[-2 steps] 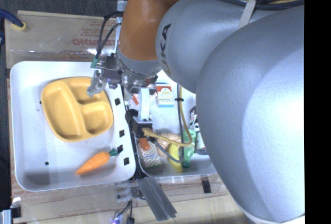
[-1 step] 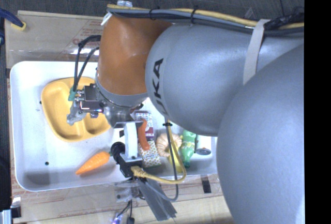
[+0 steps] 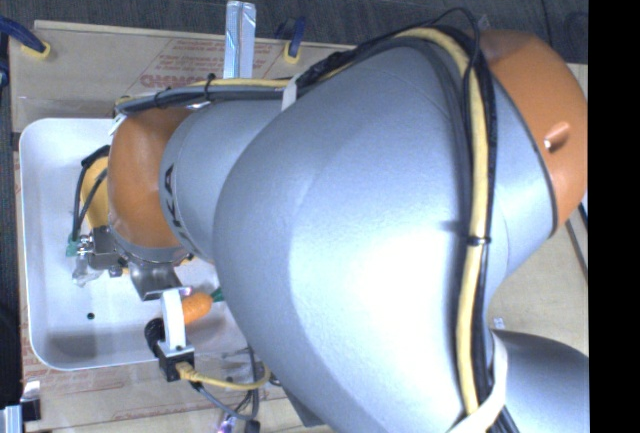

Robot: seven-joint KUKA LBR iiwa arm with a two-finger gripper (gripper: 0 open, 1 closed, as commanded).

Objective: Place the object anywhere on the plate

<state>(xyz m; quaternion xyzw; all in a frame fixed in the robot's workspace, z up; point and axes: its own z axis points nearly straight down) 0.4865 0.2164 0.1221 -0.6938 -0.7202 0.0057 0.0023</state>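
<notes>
Where arm (image 3: pixel 380 221) looms, red print (image 3: pixel 190 61) illegible.

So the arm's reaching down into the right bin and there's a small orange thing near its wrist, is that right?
Not quite: the camera view shows the arm reaching into the left bin, not the right one. The rest holds: a small orange thing lies near its wrist.

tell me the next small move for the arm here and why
Probably a short lift straight up, as a judgement. The big grey arm covers most of the shallow white bin, its orange-banded wrist low over the bin floor, and a small orange object sits beside it. Rising would reveal whether anything is gripped before moving on.
</notes>
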